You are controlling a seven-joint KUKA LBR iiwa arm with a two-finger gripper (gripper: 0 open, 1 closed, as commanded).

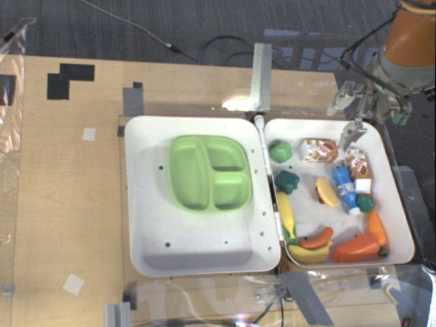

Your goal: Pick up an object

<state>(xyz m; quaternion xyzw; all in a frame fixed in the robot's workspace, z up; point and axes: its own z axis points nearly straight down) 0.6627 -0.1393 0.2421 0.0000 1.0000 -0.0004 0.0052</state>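
The right bin [395,182] holds several toy foods. Among them are a green ball [280,151], a dark green pepper [287,180], a patterned carton [319,150], a blue bottle [344,188], a small burger [327,191] and a red pepper [356,248]. My gripper [352,133] hangs over the bin's far right corner, just above and to the right of the patterned carton. Nothing is seen held in it.
The left bin [146,203] bears a green divided plate [209,172]. A metal post [261,80] rises behind the seam between the bins. A yellow banana [286,213], a second banana [310,253] and a carrot [376,227] lie along the right bin's near side.
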